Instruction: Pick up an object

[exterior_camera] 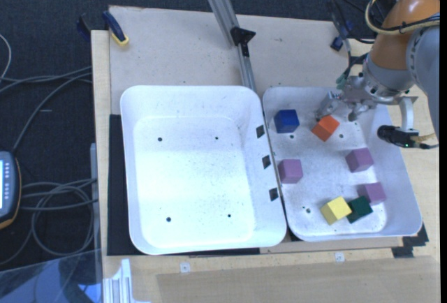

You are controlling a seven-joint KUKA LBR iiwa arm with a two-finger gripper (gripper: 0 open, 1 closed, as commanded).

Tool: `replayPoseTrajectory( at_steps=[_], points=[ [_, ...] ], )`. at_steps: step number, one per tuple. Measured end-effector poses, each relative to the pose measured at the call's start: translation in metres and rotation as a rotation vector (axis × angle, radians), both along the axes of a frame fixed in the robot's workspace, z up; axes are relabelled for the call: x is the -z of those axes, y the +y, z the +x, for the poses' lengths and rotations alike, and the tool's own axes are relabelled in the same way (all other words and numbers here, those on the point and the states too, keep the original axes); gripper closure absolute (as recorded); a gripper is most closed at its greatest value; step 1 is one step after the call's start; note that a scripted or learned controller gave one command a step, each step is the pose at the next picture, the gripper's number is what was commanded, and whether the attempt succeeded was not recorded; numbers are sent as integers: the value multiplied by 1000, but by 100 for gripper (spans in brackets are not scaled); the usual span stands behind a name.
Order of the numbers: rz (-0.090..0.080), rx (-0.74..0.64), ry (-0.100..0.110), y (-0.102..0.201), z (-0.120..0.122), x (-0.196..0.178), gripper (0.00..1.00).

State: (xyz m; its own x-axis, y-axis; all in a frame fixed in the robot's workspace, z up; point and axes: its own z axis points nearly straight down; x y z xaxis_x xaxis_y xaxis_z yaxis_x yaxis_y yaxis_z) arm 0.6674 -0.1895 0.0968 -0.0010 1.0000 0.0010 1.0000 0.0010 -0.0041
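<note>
Camera view: tool [340, 112] beside orange block [325, 128] (touching?)

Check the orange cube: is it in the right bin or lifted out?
Cannot tell for certain. The orange cube sits over the right bin, right at the gripper, beside the blue cube; whether it rests on the floor is unclear.
</note>
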Motion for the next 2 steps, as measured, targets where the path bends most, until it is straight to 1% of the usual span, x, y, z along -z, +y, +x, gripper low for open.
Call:
replayPoseTrajectory(
  at_steps=[1, 2],
  points=[
    [-2, 0, -8, 0, 2, -16, 100],
    [-3, -1, -13, 6, 9, -78, 100]
  ],
)
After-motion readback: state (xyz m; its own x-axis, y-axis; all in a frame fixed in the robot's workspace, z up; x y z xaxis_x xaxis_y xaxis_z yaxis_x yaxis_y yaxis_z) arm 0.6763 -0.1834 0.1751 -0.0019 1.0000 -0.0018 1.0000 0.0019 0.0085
